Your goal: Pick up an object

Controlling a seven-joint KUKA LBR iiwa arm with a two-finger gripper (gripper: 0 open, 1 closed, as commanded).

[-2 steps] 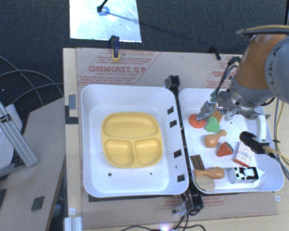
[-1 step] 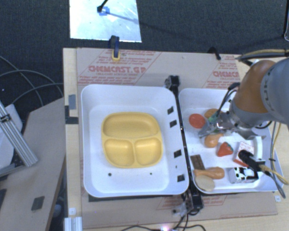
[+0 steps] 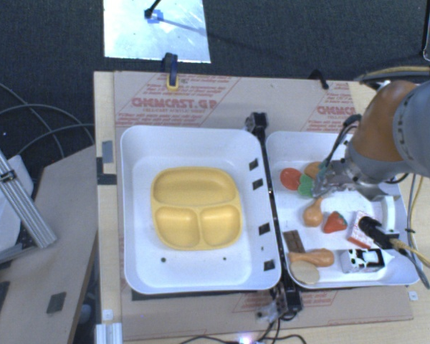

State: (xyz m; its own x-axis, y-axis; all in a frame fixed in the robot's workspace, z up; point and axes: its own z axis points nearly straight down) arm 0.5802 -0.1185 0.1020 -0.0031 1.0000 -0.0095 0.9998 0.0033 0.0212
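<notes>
The right bin (image 3: 287, 143) holds several toy foods: a red tomato (image 3: 289, 177), a green piece (image 3: 305, 185), a tan drumstick (image 3: 314, 213), a red-orange wedge (image 3: 335, 222), a red and white box (image 3: 359, 228), a black and white carton (image 3: 363, 259), a brown bar (image 3: 294, 241) and a tan pastry (image 3: 312, 256). My gripper (image 3: 322, 182) hangs low over the upper middle of this bin, right beside the green piece and just above the drumstick's top end. The grey wrist hides what lies directly beneath it.
The left bin (image 3: 140, 149) carries a yellow divided plate (image 3: 196, 207). A black divider rail (image 3: 266, 192) runs between the bins. A blue and yellow clamp (image 3: 171, 72) sits at the bench's far edge. Cables trail at the right bin's near right corner (image 3: 408, 253).
</notes>
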